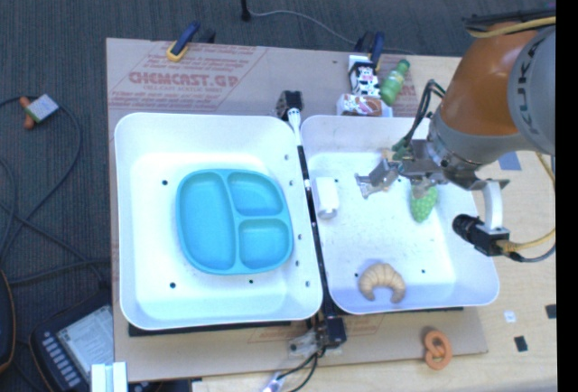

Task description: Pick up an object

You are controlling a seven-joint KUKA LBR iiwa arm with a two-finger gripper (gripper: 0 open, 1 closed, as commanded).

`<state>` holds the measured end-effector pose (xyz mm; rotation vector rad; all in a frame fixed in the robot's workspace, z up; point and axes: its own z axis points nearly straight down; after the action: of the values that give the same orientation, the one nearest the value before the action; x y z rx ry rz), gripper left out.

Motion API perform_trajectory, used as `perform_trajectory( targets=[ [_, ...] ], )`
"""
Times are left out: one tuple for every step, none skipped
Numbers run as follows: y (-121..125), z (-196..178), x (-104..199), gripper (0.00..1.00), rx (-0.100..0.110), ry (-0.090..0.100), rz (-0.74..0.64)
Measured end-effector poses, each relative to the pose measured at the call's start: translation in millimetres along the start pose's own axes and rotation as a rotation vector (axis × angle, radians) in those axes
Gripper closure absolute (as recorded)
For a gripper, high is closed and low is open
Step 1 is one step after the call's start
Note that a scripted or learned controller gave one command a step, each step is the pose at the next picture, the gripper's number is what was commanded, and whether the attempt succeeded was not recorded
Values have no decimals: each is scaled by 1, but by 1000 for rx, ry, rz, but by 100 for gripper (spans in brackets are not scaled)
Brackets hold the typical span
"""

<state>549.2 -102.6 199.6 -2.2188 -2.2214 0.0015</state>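
Arm enters over the right bin (470,291). Gripper (386,175) hangs above that bin's upper middle; whether it is spread or closed cannot be told, and nothing is seen in its grasp. Green object (424,203) lies in the bin just right of the gripper. Croissant (383,281) sits near the bin's front edge. White object (325,196) lies by its left wall.

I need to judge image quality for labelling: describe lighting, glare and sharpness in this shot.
Camera view: even, soft lighting, faint shadows inside the bins; the white right bin is bright, nearly washed out, so the small white object near its left wall blends in; the croissant and blue divided tray read clearly; the gripper looks slightly soft.
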Motion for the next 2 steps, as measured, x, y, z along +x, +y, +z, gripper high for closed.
perform_trajectory(
  targets=[
    [45,105,-61,0,-5,5,-4],
    [-7,111,-37,0,-13,-5,2]
  ],
)
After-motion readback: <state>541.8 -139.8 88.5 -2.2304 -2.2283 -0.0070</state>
